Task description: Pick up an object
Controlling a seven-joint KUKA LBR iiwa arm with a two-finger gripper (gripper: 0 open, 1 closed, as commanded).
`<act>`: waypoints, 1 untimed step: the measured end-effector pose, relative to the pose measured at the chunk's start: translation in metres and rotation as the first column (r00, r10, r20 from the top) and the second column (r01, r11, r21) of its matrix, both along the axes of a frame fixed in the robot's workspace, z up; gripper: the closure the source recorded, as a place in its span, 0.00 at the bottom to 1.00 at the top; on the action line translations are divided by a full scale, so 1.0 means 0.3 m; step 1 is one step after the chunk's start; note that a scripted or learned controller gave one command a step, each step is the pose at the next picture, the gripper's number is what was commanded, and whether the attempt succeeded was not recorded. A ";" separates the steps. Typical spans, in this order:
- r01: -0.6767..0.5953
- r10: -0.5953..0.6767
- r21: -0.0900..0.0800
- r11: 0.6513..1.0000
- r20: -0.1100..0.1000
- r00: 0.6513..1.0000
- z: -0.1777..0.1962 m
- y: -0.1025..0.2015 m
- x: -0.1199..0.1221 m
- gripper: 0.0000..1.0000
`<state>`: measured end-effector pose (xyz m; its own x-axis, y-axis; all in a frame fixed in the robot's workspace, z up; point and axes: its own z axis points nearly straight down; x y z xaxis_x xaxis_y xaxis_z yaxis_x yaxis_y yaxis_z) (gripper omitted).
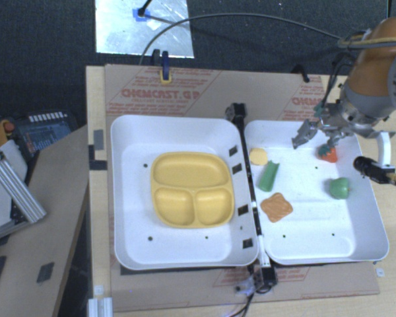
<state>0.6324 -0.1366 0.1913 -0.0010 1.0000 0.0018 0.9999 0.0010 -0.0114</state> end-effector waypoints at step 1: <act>-0.002 0.002 -0.002 1.000 0.013 1.000 0.026 0.001 0.010 0.00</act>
